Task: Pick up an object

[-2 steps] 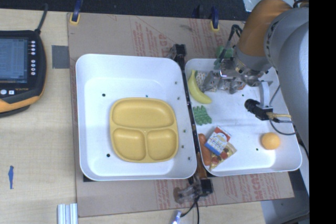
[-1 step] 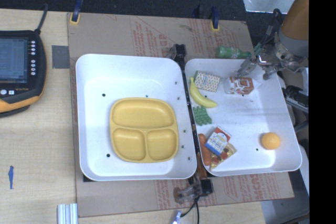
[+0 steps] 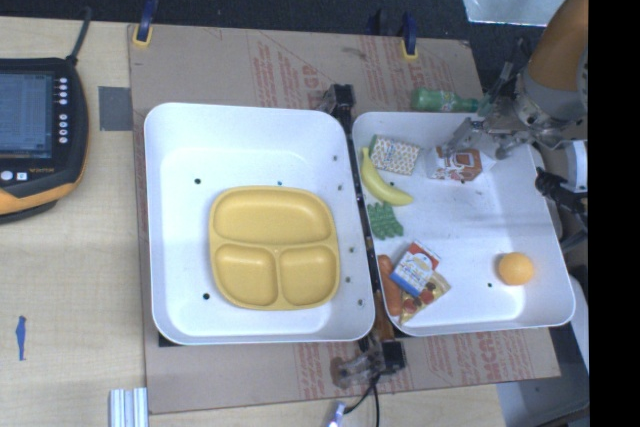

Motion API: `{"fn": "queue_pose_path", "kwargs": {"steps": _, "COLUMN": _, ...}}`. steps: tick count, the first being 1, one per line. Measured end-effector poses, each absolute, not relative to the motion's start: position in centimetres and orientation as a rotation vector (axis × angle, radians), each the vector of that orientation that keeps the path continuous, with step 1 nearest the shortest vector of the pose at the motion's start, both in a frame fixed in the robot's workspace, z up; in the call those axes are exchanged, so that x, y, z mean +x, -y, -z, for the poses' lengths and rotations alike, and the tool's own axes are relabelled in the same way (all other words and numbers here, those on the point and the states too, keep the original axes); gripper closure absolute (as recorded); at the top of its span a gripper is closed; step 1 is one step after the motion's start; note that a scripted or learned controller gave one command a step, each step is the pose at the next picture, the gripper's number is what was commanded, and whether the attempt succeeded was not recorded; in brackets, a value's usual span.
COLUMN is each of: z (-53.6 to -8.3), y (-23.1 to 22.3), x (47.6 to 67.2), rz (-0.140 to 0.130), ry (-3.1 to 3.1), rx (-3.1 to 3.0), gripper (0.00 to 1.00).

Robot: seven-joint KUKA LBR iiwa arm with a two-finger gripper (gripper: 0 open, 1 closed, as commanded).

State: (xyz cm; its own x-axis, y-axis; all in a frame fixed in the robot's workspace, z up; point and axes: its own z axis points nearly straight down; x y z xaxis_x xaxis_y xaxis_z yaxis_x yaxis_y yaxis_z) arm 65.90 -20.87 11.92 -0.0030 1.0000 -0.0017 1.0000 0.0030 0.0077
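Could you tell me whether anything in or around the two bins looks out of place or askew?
Yes: a green bottle lies on its side on the cardboard behind the right bin, outside it, while the other small items sit inside. In the left bin, the yellow divided tray lies flat.

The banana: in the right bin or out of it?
In. The banana lies flat on the right bin's floor along its left wall, just below a small checkered packet.

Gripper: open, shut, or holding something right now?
Gripper: at the far side of the right bin, over a small carton; open or shut cannot be told.
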Motion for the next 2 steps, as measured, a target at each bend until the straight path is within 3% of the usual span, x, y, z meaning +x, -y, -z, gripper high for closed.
{"fn": "queue_pose_path", "kwargs": {"steps": 2, "z": -10.4, "y": 19.5, "x": 66.2, "rz": -0.011, "ry": -2.209, "rx": 2.205, "gripper": 0.0}}
